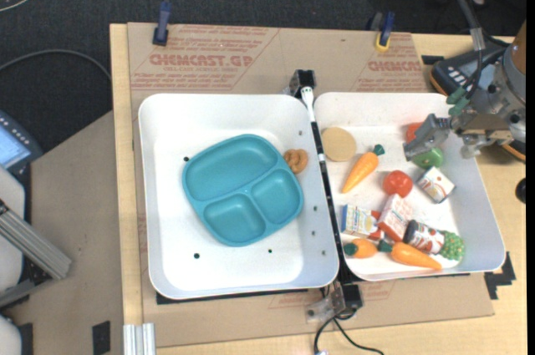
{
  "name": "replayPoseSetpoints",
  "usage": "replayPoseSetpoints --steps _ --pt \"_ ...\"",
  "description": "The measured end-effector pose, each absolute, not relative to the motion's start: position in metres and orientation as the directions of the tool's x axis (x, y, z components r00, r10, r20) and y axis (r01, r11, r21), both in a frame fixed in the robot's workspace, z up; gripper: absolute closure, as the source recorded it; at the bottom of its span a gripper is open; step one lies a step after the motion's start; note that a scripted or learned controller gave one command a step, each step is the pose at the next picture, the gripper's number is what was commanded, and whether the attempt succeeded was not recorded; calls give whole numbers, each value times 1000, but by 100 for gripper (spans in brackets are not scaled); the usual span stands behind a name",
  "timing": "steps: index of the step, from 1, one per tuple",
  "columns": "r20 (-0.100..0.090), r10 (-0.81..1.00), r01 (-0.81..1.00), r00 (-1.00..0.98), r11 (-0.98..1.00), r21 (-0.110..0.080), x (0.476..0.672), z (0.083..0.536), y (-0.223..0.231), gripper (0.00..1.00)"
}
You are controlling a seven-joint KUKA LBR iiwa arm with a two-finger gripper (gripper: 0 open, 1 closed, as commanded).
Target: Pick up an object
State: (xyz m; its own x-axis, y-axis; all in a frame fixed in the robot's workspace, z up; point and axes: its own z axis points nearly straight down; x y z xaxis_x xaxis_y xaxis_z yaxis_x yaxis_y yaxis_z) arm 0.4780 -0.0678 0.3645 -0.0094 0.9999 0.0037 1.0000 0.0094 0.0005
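My gripper point(425, 139) reaches in from the right and hangs over the upper right part of the right bin point(489, 215). Just under it are a green pepper point(430, 159) and a red piece point(413, 130), both partly hidden by it. I see nothing clearly held. Around them lie a tan round disc point(339, 144), an orange carrot point(360, 170), a red tomato point(398, 183) and a small white can point(435, 185).
The right bin's front holds a small carton point(358, 220), two bottles point(422, 237), a second carrot point(410, 256) and broccoli point(452, 245). In the left bin point(159, 203) sit a teal divided plate point(242, 189) and a small brown piece point(294, 160).
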Motion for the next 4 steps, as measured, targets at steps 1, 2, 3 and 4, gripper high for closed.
replayPoseSetpoints --steps 1,2,3,4 --pt "0 1000 1000 -2 2 2 480 373 -72 100" --pt "4 1000 1000 -16 16 0 522 346 70 100" --pt "2 1000 1000 -6 6 3 550 349 121 100" --pt "-1 1000 1000 -4 4 -11 538 268 158 100"
